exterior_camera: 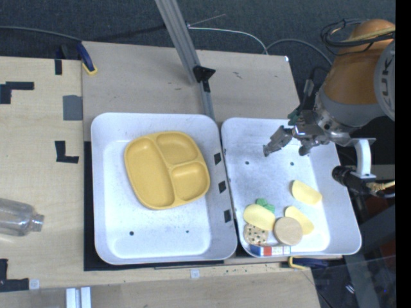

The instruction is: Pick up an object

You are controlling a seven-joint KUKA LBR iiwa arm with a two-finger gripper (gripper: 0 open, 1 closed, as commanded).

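Above the right bin point(334, 178), gripper point(287, 144) spread open and empty; no legible writing on the toy food point(277, 223).

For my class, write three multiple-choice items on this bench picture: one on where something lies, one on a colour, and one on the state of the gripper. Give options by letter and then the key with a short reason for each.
1. Where does the divided plate lie?
A. In the left bin
B. In the right bin
C. On the bench outside the bins

2. What colour is the divided plate?
A. Blue
B. Yellow
C. Red

3. What is the state of the gripper?
A. Shut on the plate
B. Shut on a piece of toy food
C. Open, with nothing between its fingers

Key:
1 A: the plate rests on the floor of the left bin.
2 B: all its compartments are yellow.
3 C: the fingers stand apart over a bare part of the right bin, while the toy food pieces lie at that bin's near end.
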